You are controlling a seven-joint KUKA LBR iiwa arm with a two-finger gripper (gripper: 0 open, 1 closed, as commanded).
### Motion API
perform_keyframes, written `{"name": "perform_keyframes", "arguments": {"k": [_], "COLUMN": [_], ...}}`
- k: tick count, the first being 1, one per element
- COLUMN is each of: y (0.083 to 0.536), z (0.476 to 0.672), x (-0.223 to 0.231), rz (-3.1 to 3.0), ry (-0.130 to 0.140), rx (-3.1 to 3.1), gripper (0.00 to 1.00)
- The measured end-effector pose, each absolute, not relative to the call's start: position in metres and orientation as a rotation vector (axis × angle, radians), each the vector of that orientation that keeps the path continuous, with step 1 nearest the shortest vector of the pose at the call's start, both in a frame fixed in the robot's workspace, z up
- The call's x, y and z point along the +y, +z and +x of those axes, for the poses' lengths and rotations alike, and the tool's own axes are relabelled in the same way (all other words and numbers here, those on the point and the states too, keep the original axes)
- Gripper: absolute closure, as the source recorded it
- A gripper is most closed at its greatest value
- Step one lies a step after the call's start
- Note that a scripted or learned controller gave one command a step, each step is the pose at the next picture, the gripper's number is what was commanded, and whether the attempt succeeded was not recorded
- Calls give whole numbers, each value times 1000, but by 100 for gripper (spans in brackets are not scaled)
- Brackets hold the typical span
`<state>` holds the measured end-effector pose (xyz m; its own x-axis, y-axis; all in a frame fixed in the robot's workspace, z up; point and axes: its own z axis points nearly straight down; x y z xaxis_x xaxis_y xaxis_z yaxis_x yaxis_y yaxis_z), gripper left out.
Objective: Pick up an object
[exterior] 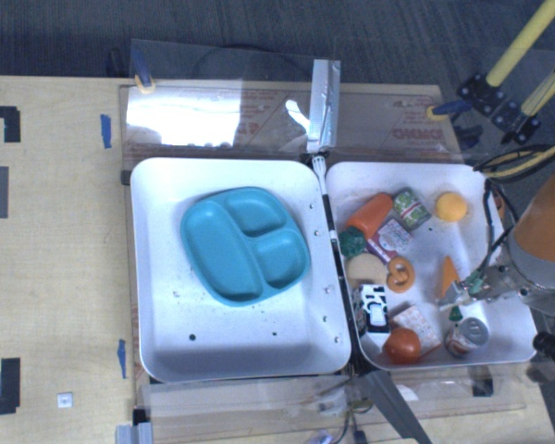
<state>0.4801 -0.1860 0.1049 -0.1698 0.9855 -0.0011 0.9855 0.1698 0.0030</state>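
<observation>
Camera view looks down on the table [55,248], where two shallow white bins sit side by side, and the arm [541,239] reaches in from the right with its fingers [464,288] low over the right bin [509,336]. Whether they are spread or closed cannot be told at this size, and nothing shows plainly between them. Just left of the fingers and nearly touching them lies a small orange wedge [447,274]. Just below them stands a silver can [467,333], with a small green bit [455,314] between can and fingers. Up and slightly left of the fingers is a yellow-orange ball [451,207], and left of that a green tin [411,209] beside an orange carrot-like piece [370,213]. Further left of the fingers, toward the middle of the bin, are a pink-and-white packet [392,237], a small orange ring [400,274], a tan bread-like lump [365,268] and a dark green item [352,243]. Down and left are a black-and-white box [375,308], a red tomato-like ball [403,343] and a pale packet [424,322]. These crowd the left half of the bin, leaving the fingers hemmed by the wedge and the can. Well to the left of the fingers, the left bin [166,331] holds a blue divided plate [245,243]. Beyond both bins stands a clear plastic sheet [222,114].
</observation>
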Motion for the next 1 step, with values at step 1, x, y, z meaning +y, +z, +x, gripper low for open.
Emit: {"name": "perform_keyframes", "arguments": {"k": [1], "y": [189], "z": [550], "x": [-139], "rz": [2125], "ry": [8], "rx": [2307], "gripper": [100]}}
